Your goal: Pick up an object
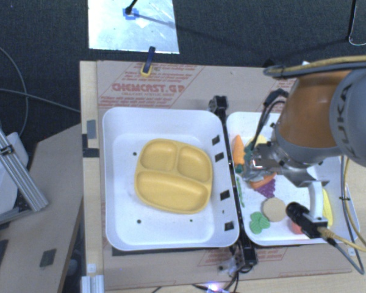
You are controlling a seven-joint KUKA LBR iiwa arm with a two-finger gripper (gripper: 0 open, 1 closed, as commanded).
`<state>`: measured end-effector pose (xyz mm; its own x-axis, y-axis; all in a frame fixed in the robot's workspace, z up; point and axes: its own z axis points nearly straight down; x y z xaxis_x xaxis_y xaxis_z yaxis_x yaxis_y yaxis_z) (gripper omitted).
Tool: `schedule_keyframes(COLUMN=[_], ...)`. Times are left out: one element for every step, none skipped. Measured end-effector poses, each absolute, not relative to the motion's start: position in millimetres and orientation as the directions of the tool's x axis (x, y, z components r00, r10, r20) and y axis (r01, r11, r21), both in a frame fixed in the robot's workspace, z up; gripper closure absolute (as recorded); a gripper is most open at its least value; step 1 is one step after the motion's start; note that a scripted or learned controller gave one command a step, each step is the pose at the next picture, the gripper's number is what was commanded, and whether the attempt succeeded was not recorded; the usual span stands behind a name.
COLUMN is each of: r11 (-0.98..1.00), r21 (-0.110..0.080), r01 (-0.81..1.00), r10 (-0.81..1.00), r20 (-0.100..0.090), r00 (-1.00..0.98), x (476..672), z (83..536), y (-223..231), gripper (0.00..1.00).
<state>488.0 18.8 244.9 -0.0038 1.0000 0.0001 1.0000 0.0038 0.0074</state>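
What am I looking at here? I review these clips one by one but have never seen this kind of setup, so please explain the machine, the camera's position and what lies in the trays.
One camera is fixed above a bench, looking down at a slant. The grey machine with the orange band is a robot arm reaching in from the right; its gripper is low over the right bin. Whether it holds anything cannot be told from here. The left bin holds a yellow divided plate. The right bin holds small toy foods: an orange carrot, purple grapes, a green leafy piece, a tan round piece and a yellow piece at the far side. The bins rest on a cardboard sheet.
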Motion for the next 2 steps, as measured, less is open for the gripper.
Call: schedule_keyframes(r11=[0.0, 0.013], r21=[-0.004, 0.006], r01=[1.0, 1.0], r10=[1.0, 1.0], r20=[0.0, 0.004], r00=[0.0, -0.013], x=[485.8, 491.3], z=[181, 240], y=[9, 86], gripper=[1.0, 1.0])
